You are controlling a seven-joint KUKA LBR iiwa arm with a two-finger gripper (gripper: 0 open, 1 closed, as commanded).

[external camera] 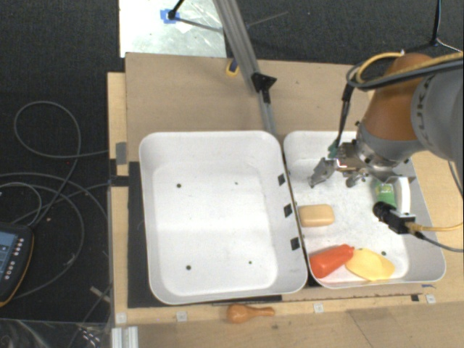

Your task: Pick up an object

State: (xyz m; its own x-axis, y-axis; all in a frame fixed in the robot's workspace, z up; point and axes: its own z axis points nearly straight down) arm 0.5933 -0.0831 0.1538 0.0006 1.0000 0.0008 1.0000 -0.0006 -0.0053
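My gripper (336,176) hangs over the upper part of the right bin (435,265), fingers spread open with only white bin floor between them. A tan rectangular block (316,215) lies just below and left of the fingers, apart from them. A red object (331,259) and a yellow object (370,264) lie side by side and touching at the bin's front. A green object (384,192) sits to the right of the gripper, partly hidden by the wrist.
The left bin (156,194) lies beside the right one, with black clips along their shared edge. A small brown pear-shaped object (250,312) rests on the bench in front of the bins. A grey pole (243,46) slants in from the top.
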